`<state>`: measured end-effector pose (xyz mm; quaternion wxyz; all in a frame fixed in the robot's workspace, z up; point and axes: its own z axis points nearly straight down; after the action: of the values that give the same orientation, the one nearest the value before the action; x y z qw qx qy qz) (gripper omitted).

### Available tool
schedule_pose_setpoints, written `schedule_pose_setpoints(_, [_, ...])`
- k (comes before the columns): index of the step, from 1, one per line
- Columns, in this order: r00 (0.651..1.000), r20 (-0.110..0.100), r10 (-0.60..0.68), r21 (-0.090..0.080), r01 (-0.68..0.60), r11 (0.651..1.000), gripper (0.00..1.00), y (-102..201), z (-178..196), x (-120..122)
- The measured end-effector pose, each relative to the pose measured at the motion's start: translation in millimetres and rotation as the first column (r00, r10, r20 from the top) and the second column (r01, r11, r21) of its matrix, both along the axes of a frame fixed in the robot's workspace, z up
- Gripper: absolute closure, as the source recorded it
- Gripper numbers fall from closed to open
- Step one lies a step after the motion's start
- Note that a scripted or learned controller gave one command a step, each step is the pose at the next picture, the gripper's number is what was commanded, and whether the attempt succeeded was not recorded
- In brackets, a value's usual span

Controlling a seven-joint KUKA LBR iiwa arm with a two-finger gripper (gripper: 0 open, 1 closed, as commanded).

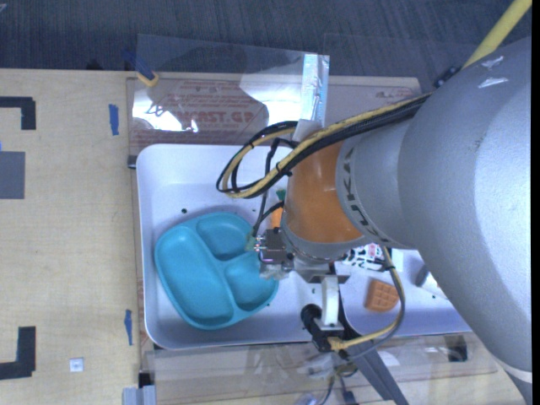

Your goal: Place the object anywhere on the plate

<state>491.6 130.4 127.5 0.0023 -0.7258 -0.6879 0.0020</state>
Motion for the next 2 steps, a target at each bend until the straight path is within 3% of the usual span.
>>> schedule_pose_setpoints(1, [1.000,0.002,0.000,0.000,0.000,1.000,0.00,-0.1,0.2,0.3])
schedule_pose_setpoints(2, [0.989,0.009,-0.150,0.001,0.150,0.989,0.00,-40.9,104.7,-11.1])
